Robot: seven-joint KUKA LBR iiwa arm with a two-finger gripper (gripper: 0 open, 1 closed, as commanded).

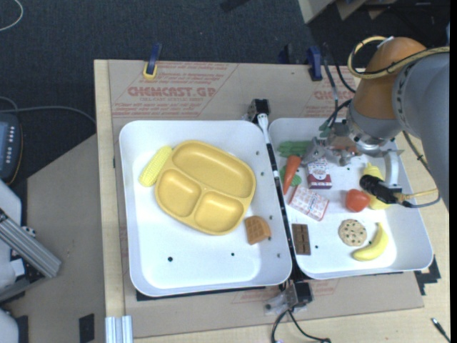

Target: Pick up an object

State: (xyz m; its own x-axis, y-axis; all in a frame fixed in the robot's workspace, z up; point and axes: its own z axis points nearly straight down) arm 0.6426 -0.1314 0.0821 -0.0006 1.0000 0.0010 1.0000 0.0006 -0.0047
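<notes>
My gripper hangs low over the back of the right bin, just above a small red and white carton. Beside it lie a green bean pod and an orange carrot. Further forward are a pink checked wafer packet, a red tomato, a round cookie, a banana and a brown chocolate bar. A yellow lemon peeks out by the wrist. Nothing visibly sits in the gripper.
The left bin holds a yellow divided plate, a corn cob at the plate's left edge and a brown cracker piece near the wall between the bins. The grey arm enters from the right.
</notes>
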